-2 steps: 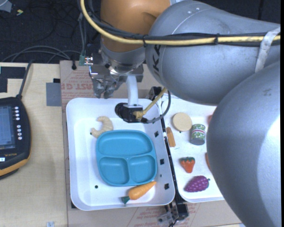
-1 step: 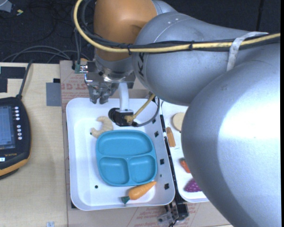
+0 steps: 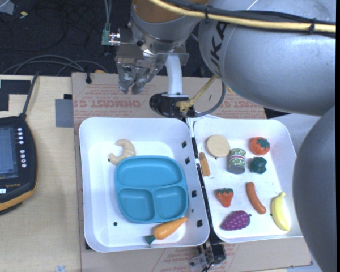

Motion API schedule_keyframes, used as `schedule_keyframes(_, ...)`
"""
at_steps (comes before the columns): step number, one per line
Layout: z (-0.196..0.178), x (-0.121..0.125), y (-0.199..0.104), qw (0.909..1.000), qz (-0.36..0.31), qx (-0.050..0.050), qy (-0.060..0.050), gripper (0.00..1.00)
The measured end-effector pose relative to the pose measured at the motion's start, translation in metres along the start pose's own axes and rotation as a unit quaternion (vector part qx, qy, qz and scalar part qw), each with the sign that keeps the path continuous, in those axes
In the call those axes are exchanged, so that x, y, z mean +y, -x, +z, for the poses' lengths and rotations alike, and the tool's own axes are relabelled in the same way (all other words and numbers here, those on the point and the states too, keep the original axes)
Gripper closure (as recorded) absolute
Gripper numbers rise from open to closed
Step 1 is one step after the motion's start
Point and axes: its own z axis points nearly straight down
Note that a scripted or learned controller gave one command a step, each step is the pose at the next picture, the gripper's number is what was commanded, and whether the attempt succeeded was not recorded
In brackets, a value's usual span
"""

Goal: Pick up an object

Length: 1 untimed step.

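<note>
Gripper [image 3: 133, 84] hangs above the bench at 12 o'clock of the left bin [image 3: 96, 135], touching nothing.

Whether its jaws are wide or narrow cannot be told; nothing sits between them. The carrot [image 3: 169, 229] lies at 5 o'clock of the blue plate [image 3: 150, 187] in the left bin, long axis running 2 to 8 o'clock, green end toward 8. The croissant [image 3: 123, 150] sits at the plate's 11 o'clock.
</note>
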Motion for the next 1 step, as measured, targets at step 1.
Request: schedule_keyframes(1,0.0266,-0.0408,0.0010,0.9999,0.001,-0.004,-0.010,1.00)
